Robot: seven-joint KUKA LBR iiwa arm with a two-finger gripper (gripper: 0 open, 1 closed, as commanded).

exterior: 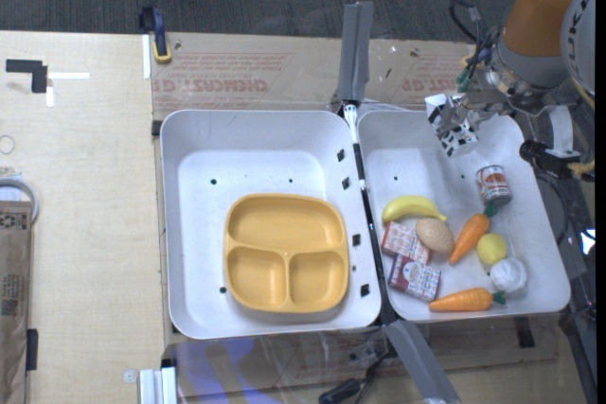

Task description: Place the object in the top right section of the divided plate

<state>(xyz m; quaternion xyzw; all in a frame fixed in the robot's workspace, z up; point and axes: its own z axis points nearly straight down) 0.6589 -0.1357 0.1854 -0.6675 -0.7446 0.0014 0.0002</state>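
Observation:
A yellow divided plate [285, 253] lies in the left bin [189, 203], with one wide section at the back and two smaller ones at the front; nothing lies on it. My gripper [454, 133] hangs over the back edge of the right bin [407, 161], above bare bin floor. The nearest item is a small can [491, 184], a little to its front right. Nothing shows in the gripper's grasp.
The right bin holds a banana [413, 207], a tan potato [435, 235], two carrots [468, 237] [461, 300], a lemon [491, 248], a white garlic bulb [507, 275] and two red cartons [409, 258]. A grey divider post [355, 52] stands between the bins at the back.

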